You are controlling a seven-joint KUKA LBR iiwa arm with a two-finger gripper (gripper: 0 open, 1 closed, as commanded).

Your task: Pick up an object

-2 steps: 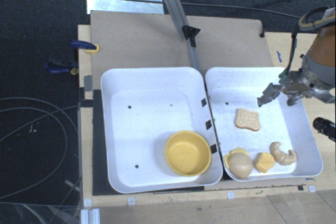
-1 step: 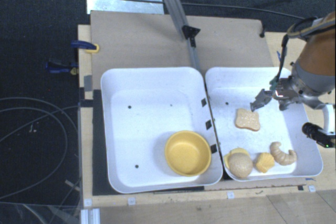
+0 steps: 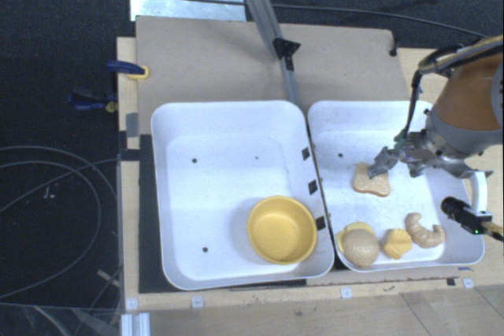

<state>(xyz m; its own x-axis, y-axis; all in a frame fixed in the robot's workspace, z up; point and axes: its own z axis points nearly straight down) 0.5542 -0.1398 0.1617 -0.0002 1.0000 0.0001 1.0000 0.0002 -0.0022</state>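
My gripper (image 3: 399, 164) hangs low in the right bin (image 3: 331, 126), reaching in from the right. Its two dark fingers stand apart, so it is open with nothing between them. A flat tan biscuit-shaped piece (image 3: 371, 182) lies just below and left of the left fingertip (image 3: 383, 163), touching or nearly touching it. Along the bin's front edge lie a round beige bun (image 3: 360, 245), a small yellow chunk (image 3: 398, 242) and a curled tan croissant (image 3: 426, 231).
The left bin (image 3: 189, 130) holds a yellow bowl (image 3: 282, 229) at its front right corner. A grey pole (image 3: 264, 4) slants down to the bins' back edge. A black fitting (image 3: 465, 214) sticks out from the arm over the right bin's right rim.
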